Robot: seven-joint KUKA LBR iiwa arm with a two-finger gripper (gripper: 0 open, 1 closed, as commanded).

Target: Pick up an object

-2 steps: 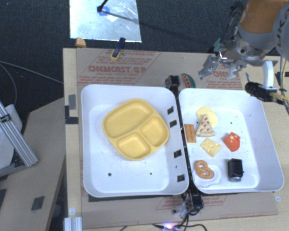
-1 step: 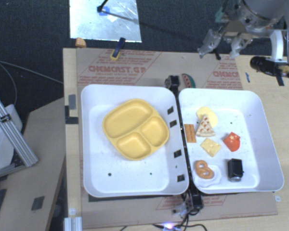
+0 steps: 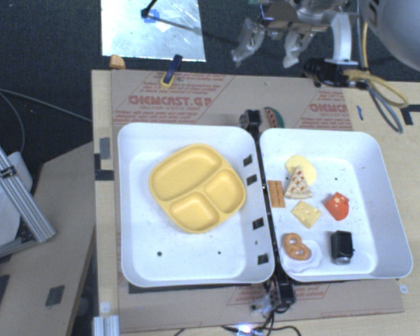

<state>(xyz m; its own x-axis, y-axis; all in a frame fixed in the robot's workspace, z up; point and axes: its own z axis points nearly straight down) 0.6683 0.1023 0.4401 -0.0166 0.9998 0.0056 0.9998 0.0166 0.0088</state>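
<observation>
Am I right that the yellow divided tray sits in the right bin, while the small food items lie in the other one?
Not quite: the camera view shows the yellow divided tray in the left bin; the small food items lie in the right bin.

The cardboard sheet [image 3: 196, 93] lying under the two bins carries red printing: at its upper left, beyond the left bin, the word "CHEMCAST" can be read, followed by letters that look like "G P". More red lettering of the same kind stands at the sheet's upper right, beyond the right bin, and along its near edge, but these are too blurred or too cut off to read.
</observation>
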